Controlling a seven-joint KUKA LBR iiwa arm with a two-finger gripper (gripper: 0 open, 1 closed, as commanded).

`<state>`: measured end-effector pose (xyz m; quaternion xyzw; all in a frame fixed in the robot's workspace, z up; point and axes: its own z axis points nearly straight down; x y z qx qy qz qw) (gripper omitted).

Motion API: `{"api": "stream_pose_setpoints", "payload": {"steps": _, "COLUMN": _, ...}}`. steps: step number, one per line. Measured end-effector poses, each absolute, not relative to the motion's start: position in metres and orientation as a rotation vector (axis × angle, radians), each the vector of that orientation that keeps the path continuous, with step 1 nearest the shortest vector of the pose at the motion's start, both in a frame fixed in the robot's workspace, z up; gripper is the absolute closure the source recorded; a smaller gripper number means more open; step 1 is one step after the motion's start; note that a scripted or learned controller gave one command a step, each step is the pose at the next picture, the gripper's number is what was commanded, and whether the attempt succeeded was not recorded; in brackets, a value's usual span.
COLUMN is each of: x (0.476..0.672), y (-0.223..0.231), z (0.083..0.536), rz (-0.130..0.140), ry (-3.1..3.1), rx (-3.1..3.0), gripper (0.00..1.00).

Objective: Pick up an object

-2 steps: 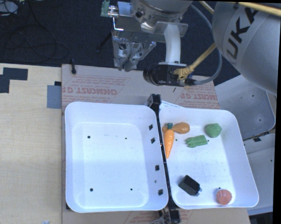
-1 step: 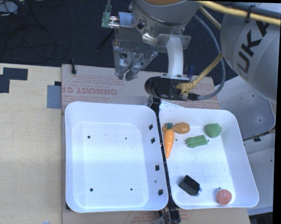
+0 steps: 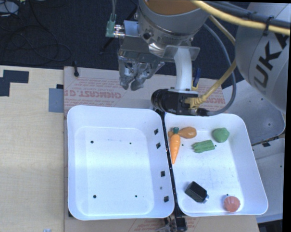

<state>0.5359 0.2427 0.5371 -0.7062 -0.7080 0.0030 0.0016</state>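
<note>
Claw (image 3: 134, 83) raised, pointing down

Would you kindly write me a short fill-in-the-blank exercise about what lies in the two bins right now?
1. The carrot lies in the ____ bin.
2. The black block sits beside a ____ round object near that bin's front corner.
3. The gripper hangs above the cardboard, ____ the bins.

Missing words: right; pink; behind

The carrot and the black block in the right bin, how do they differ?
The carrot is orange, long and tapered with a green top; the black block is dark, short and boxy. The carrot lies against the bin's left wall near the far end, while the block sits nearer the front, clear of the walls. Both lie loose in the right bin, away from the gripper.
</note>
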Motion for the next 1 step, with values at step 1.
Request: {"api": "stream_pose_setpoints", "payload": {"steps": 1, "x": 0.5329, "y": 0.242, "z": 0.537, "rz": 0.01, "ry": -2.222, "rx": -2.217, "gripper": 1.0}}
